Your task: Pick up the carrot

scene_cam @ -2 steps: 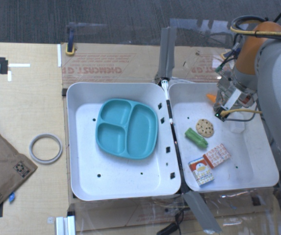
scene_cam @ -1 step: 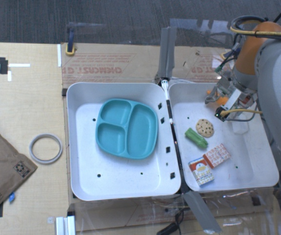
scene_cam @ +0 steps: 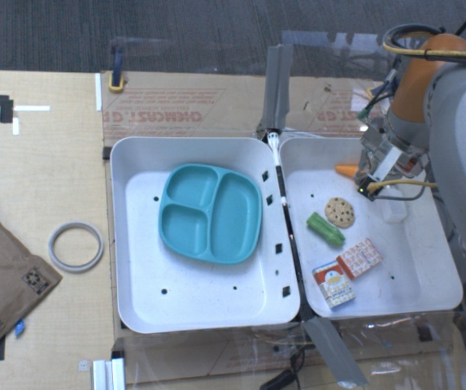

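The carrot [scene_cam: 346, 170] is a small orange piece lying near the back of the right bin [scene_cam: 428, 287]; just its left end shows. My gripper [scene_cam: 370, 171] hangs over the carrot's right end and hides the rest of it. The grey arm with the orange band comes in from the upper right. Whether the carrot is in my grasp is hidden.
In the right bin lie a round cookie [scene_cam: 340, 212], a green vegetable [scene_cam: 325, 228] and two small red-and-white packets [scene_cam: 360, 258] [scene_cam: 334, 285]. A teal divided plate [scene_cam: 211, 214] sits in the left bin [scene_cam: 135, 291]. A tape ring [scene_cam: 76, 244] lies on the bench at the left.
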### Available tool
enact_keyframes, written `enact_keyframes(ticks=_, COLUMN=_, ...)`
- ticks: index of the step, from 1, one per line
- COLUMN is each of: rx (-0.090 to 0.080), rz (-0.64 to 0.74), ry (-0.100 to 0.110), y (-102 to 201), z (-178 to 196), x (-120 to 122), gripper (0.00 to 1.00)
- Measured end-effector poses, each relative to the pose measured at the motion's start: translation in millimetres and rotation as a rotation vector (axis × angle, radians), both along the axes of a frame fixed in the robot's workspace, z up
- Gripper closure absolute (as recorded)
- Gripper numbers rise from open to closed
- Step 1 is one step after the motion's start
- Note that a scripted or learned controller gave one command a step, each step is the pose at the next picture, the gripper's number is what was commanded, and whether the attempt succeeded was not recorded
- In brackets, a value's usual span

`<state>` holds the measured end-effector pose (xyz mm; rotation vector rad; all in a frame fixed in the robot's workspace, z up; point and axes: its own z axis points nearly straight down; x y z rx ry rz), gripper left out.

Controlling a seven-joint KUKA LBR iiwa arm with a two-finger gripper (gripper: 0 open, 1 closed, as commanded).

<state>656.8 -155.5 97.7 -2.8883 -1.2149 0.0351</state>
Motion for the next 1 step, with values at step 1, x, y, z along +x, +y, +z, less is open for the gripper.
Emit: enact_keyframes(ticks=1, rx=0.002, rz=-0.008, ry=0.028, y=-4.9, z=-2.3, x=-7.1, gripper=0.00)
